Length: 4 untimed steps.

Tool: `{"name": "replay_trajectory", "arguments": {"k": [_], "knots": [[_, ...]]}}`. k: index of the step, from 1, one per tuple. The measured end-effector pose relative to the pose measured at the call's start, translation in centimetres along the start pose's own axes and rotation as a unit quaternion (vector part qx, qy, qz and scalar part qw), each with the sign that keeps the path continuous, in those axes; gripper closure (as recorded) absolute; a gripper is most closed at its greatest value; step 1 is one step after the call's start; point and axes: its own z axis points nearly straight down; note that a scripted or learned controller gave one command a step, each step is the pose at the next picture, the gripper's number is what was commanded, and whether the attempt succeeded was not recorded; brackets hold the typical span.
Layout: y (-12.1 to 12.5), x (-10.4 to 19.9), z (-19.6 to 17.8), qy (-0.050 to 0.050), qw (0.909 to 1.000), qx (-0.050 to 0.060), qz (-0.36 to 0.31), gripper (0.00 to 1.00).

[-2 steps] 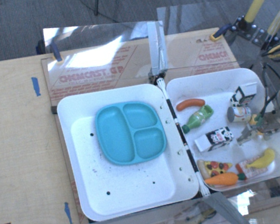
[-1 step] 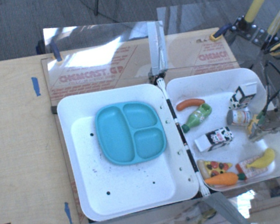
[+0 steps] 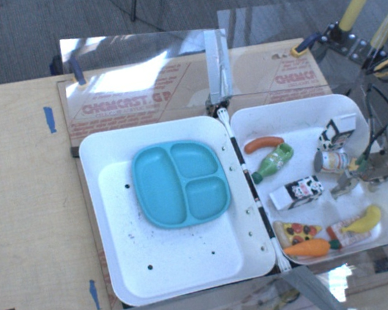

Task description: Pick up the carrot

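The carrot (image 3: 309, 249), orange with a green stalk end, lies along the front edge of the right bin (image 3: 297, 108). My gripper (image 3: 347, 177) hangs low over the right side of that bin, behind and to the right of the carrot and well apart from it. It is close to a silver can (image 3: 331, 160). Its metal parts blend with the clutter around it.
The right bin also holds a red sausage (image 3: 263, 143), a green bottle (image 3: 272, 162), a black-and-white carton (image 3: 297, 192), a pizza slice (image 3: 296, 230) and a banana (image 3: 365, 220) beside the carrot. The left bin (image 3: 117, 223) bears a teal divided plate (image 3: 181, 182).
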Motion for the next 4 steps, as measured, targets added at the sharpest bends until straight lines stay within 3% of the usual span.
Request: {"name": "replay_trajectory", "arguments": {"k": [1, 2, 3, 4], "knots": [[-2.3, 2.9, 1.5, -0.006, 0.995, -0.003, -0.1, 0.0], [-2.5, 5.5, -17.8, -0.002, 0.9886, 0.001, -0.15, 0.0], [-2.5, 3.5, -11.4, -0.001, 0.995, 0.002, -0.1, 0.0], [-0.1, -0.5, 0.4, 0.002, 0.9955, 0.003, -0.095, 0.0]]}}
